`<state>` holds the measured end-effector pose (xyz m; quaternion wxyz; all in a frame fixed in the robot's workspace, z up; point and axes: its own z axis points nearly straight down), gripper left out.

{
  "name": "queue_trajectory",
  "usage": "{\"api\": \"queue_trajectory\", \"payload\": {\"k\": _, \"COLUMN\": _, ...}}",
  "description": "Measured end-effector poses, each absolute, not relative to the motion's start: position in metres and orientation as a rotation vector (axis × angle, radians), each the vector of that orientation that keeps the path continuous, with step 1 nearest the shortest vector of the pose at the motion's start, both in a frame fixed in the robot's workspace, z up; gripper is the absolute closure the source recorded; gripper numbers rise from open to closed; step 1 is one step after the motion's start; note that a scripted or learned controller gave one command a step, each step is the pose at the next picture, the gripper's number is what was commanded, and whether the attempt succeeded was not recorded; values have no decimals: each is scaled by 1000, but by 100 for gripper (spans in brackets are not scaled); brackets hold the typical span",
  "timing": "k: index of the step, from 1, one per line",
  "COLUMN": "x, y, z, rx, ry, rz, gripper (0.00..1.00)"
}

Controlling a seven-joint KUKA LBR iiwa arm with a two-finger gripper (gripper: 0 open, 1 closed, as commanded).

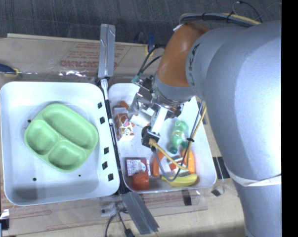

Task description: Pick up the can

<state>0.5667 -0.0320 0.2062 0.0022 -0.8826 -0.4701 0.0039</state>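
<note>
Two shallow white bins sit side by side on a sheet of brown cardboard. The left bin holds a green divided plate, set at a slant near its middle. The right bin is crowded with small things.

The grey arm fills the right side of the frame, and its orange band sits above the upper part of the right bin. The claw hangs low over the upper left part of that bin, just beside a red-and-white packet that lies against the bin's left wall. Whether the claw is spread or pressed together cannot be told from this angle, and nothing shows in its grip.

The can — short, with a red-and-white label — lies in the lower left part of the right bin, below the packet and well apart from the claw. A red tomato rests just under it, touching or nearly so. To the can's right lies an orange carrot, and beyond that a yellow banana curves along the bin's lower edge. A green bottle lies toward the middle right of the bin, above the banana. A small orange thing sits near the upper left corner, just left of the claw — too blurred to name.
</note>
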Motion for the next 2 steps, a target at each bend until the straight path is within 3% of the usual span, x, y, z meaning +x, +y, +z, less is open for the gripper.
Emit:
{"api": "queue_trajectory", "payload": {"k": 1, "x": 614, "y": 46, "z": 198, "rx": -2773, "ry": -1470, "rz": 10, "gripper": 100}}
{"api": "queue_trajectory", "payload": {"k": 2, "x": 595, "y": 32, "z": 215, "rx": -2422, "ry": -1994, "rz": 10, "gripper": 100}}
